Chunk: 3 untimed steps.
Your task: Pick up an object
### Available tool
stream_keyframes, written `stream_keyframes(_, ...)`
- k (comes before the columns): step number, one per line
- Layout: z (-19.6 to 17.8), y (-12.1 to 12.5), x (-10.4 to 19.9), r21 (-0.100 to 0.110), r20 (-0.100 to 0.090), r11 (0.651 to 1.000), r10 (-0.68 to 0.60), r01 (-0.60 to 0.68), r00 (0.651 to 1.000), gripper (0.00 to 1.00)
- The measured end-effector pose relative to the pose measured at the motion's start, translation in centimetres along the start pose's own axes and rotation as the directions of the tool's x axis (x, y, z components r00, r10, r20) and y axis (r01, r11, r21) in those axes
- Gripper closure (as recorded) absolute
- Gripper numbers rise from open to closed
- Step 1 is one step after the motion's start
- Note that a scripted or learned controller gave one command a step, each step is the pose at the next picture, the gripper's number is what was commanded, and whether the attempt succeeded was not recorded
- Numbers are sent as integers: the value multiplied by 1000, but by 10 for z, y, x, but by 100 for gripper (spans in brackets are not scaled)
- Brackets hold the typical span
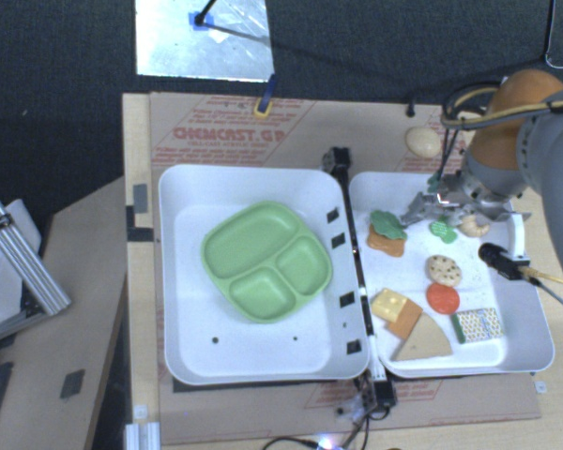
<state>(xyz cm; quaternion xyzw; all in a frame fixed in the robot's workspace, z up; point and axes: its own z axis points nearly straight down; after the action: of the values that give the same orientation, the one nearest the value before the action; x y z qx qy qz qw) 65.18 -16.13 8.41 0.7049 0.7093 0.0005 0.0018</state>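
The right bin [535,340] holds several toy foods: a green leafy piece on a brown slab [387,232], a speckled cookie [443,270], a red disc [442,299], a yellow block [388,304], a tan wedge [422,343] and a patterned green block [479,324]. My gripper [448,206] hangs low over the bin's far part. Just in front of it lie a small green piece [441,231] and a beige lump [472,224]. Nothing is visibly held.
A green divided plate [266,261] lies in the left bin [183,345]. A beige egg shape [420,141] rests on the cardboard behind the right bin. A black part with a cable [503,260] juts out beside the cookie. Metal framing [19,261] stands at far left.
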Motion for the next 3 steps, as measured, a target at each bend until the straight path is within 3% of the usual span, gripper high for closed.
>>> stream_keyframes(1, -15, 3, -1, -9, 3, 1000, -2, 2, 1000, 100)
stream_keyframes(3, -140, -4, -8, -6, 0, 1000, 2, -2, 1000, 100)
